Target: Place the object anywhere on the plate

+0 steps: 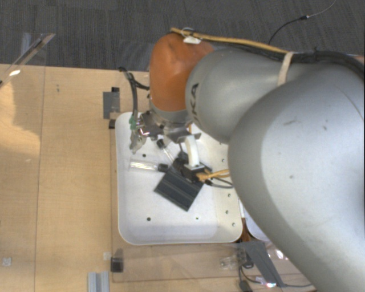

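the clear tube [142,165], likely the object, lay crosswise just below the end effector [137,138] in the view; its grip state couldn't be told.

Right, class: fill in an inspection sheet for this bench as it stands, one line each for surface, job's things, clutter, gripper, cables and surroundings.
Surface: wooden bench bearing a white bin; the arm covers the right side.
Job's things: a small clear piece lies in the bin's left part; cannot tell whether it is the object.
Clutter: nothing seen.
Gripper: the gripper hangs low over the bin's far left part, close to the clear piece.
Cables: a tan cable runs along the arm's top; a black cable lies on the carpet.
Surroundings: dark carpet beyond the bench; a black clamp by the bin's far left corner.
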Available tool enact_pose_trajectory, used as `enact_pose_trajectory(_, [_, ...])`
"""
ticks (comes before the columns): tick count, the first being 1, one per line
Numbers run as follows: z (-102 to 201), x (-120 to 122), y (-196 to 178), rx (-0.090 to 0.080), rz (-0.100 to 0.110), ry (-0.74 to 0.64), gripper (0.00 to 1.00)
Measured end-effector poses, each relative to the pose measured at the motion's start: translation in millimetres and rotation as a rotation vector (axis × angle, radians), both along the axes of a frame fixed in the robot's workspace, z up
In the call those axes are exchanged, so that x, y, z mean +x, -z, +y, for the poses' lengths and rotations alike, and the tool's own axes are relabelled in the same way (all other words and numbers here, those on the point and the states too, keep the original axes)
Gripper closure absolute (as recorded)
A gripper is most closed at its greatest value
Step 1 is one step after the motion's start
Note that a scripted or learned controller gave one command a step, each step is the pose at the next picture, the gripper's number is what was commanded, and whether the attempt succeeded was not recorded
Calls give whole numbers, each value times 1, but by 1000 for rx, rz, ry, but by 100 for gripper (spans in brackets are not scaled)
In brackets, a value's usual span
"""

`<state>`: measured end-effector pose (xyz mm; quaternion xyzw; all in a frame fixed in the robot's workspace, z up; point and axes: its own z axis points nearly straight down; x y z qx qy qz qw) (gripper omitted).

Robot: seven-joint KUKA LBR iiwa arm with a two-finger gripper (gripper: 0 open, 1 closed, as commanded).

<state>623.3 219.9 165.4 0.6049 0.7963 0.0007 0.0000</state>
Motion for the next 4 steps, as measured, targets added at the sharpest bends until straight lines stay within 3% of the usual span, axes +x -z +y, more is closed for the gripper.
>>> enact_pose_trajectory(1, [9, -48, 56, 16, -29, 377, 0])
enact_pose_trajectory(2, [9, -46, 45, 18, -31, 379, 100])
enact_pose_trajectory(3, [16, -1, -92, 3, -7, 289, 100])
enact_pose_trajectory(4, [16, 27, 31, -1, 1, 613, 100])
